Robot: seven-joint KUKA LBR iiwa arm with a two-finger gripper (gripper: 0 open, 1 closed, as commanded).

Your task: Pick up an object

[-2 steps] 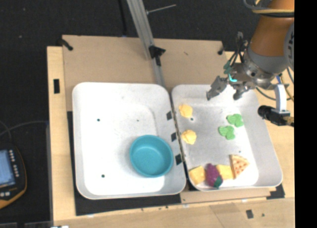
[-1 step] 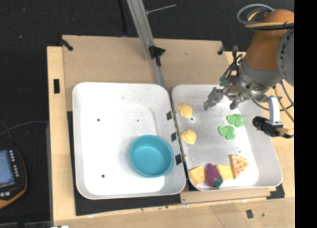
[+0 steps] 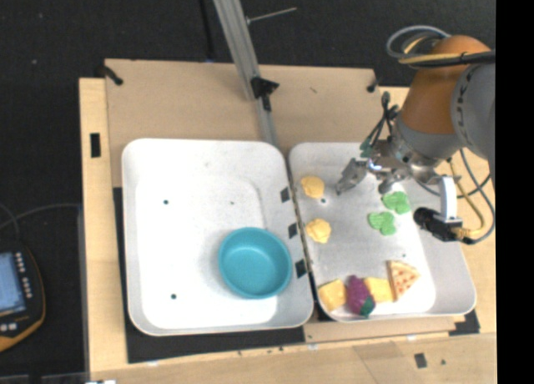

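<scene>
Tan table [image 3: 192, 103] carrying two white bins [image 3: 150, 174], dark floor surrounding. Blue bowl [image 3: 254, 261] sitting at left bin's 5 o'clock. Gripper [image 3: 365, 172] hovering over right bin, jaws spread, gripping nothing. No legible writing.

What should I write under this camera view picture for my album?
Robot pincer hovers over the right bin of toy food, a blue bowl sits in the left bin.

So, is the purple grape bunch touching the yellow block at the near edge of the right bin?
Touching. In the camera view the purple grape bunch sits between two yellow blocks, overlapping both with no white bin floor showing between them.
</scene>
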